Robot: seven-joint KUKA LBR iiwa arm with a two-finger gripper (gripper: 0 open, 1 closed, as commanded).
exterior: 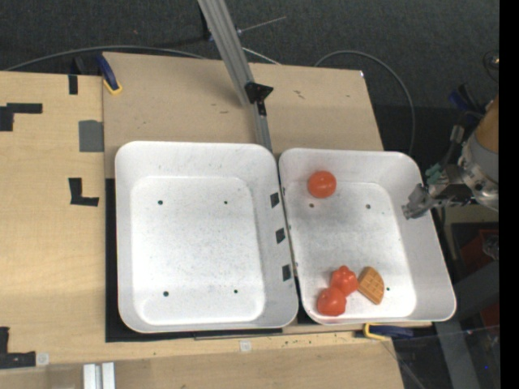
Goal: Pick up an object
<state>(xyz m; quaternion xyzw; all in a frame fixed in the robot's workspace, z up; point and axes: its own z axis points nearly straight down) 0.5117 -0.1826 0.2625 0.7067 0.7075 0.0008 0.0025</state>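
While the gripper (415, 202) hangs over the near-side rim of the right bin (405, 168), at the end of the grey arm (486, 168) reaching in from the edge, its state cannot be told at this size. Four small things lie in that bin. A round orange-red ball (322, 184) sits alone, ahead of the gripper and slightly toward the bin's far corner. Off to the gripper's other side, near the opposite end of the bin, three things cluster: a red pepper-shaped toy (344, 279), a red round piece (331, 301) touching it, and a tan waffle-like piece (371, 284) just beside them. All look like light, stiff plastic play food, probably smooth and a little slippery. The lone ball seems the easiest pick: free on all sides, best grasped across its middle. The left bin (195, 156) lies well beyond.
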